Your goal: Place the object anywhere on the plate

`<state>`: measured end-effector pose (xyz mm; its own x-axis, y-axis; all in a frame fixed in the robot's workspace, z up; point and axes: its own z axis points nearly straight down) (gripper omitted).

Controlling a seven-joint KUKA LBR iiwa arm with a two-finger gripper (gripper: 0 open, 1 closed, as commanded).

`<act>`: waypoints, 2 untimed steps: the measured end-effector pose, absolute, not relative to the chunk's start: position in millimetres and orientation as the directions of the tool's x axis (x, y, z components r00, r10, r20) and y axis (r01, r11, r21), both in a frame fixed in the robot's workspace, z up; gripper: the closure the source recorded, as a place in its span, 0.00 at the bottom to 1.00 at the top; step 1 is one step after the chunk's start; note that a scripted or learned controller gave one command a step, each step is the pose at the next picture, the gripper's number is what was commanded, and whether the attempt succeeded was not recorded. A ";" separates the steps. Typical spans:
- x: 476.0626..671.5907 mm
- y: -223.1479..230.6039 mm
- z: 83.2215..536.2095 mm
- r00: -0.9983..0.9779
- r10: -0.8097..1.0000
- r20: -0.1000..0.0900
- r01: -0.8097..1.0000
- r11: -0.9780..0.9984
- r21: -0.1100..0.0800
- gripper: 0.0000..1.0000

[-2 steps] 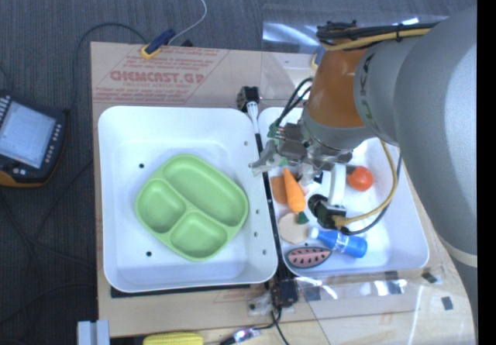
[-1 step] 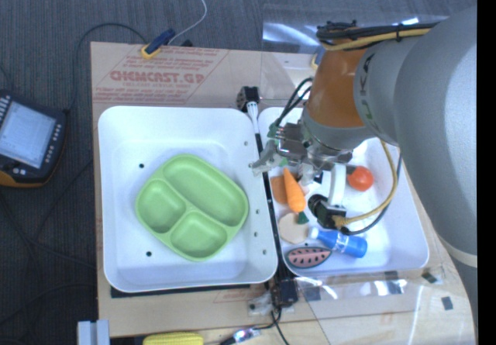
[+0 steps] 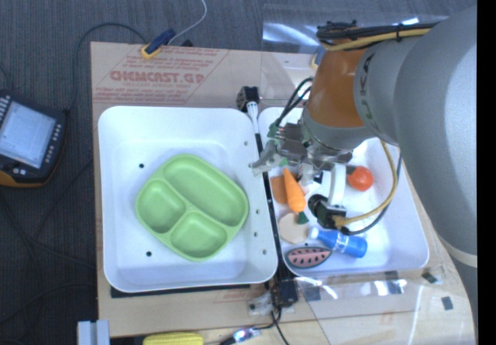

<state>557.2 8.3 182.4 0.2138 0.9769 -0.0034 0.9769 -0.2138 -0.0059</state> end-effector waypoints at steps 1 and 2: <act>557.2 8.3 182.4 0.214 0.977 -0.003 0.977 -0.214 -0.006 0.00; 557.2 8.3 182.4 0.214 0.977 -0.003 0.977 -0.214 -0.006 0.00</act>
